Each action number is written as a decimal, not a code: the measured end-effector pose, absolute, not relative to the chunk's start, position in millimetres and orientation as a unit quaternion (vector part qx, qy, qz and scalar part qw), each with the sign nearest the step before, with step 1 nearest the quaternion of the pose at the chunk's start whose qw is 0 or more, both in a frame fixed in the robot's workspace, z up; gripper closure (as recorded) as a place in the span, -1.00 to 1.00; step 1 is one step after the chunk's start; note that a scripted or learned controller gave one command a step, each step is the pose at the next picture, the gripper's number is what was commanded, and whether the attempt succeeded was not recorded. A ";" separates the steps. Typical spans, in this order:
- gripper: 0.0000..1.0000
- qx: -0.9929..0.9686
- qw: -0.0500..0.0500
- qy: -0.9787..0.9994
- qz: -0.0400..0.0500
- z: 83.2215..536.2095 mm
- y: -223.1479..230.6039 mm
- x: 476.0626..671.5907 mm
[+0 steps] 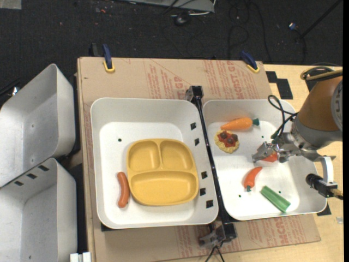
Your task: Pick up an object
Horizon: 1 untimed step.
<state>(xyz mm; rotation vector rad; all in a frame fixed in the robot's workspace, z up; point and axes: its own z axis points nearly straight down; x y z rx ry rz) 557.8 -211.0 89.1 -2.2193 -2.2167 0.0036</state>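
One small red object touches pincer.

In the right bin, open floor lies at the far left corner and along the near left wall. The carrot and tart crowd the far middle; the red pepper and green piece block the near middle. The gripper sits low between them. In the left bin, the yellow tray takes the centre, with the sausage just beside it.
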 end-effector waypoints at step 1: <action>1.00 -0.707 -0.003 -0.707 -0.001 104.4 -211.8 560.6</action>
